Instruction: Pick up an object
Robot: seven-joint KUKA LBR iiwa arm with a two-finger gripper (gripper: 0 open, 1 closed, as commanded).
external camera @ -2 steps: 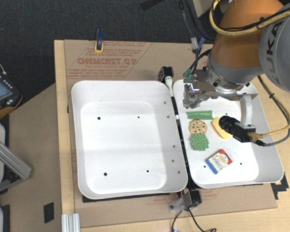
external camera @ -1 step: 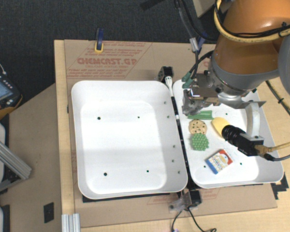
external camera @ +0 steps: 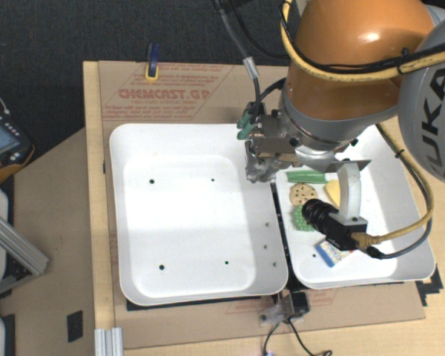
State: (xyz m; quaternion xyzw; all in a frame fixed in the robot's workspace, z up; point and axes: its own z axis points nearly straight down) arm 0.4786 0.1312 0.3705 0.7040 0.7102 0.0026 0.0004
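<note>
1. Nearest to me, at the front of the right bin (external camera: 400, 269), lies a small blue and white packet (external camera: 328, 254). It looks flat and light; I'd judge it slippery and hard to pinch except by its edges.
2. Just behind it sit a speckled round cookie (external camera: 302, 193), touching a green piece (external camera: 304, 222), with a yellow wedge (external camera: 333, 193) just beside. All seem light, stiff toy pieces; the wedge's sides look the best place to take hold.
3. A green strip (external camera: 306, 176) lies behind those, thin and low, likely awkward to grip.
4. The left bin (external camera: 133, 199) sits alongside on the counter (external camera: 96, 273).
5. Farthest back, the hand (external camera: 261, 162) hangs by the divide between the bins; whether it is spread or closed I cannot tell, and I see nothing held.
</note>
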